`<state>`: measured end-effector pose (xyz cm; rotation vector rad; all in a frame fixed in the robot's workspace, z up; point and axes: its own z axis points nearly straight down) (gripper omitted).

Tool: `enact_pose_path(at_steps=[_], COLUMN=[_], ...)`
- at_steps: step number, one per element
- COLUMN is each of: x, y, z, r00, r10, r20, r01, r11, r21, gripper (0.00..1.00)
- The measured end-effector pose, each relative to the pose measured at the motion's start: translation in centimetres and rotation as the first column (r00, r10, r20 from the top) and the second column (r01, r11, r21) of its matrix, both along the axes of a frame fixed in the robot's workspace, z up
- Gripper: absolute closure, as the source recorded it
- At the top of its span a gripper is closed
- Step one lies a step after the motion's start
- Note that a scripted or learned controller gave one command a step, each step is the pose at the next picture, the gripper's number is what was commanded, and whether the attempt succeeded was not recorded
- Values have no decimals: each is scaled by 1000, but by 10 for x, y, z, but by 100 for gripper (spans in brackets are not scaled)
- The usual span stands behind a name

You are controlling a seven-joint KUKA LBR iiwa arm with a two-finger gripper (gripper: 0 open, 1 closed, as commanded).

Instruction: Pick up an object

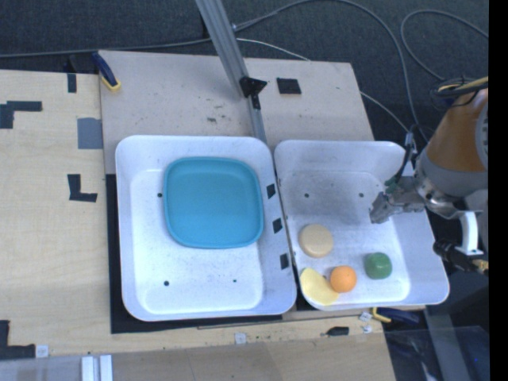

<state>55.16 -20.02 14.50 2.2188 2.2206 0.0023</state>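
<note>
From left to right I see the left bin (135,213) holding a blue plate (213,202), then the right bin (349,161) with a beige disc (316,240), a yellow piece (316,289), an orange ball (343,279) and a green object (379,265) along its near side. My gripper (382,209) hangs over the bin's right part, above and apart from the green object, with nothing visibly in it. I judge the pick not yet made: choosing, descending and grasping all remain.

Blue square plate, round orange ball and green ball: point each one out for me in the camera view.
blue square plate (213,202), camera view, middle of its flat face in the left bin.
round orange ball (343,279), camera view, centre of its top.
green ball (379,265), camera view, centre of its top.
</note>
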Motion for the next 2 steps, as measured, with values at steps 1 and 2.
enact_pose_path(at_steps=[1,2], x=[-4,-4], y=[-3,-3], z=[44,78], r00=[1000,1000], r10=[-1,-1], r20=[0,-1], r01=[1,1], r11=[1000,1000], r21=[0,0], gripper=[100,100])
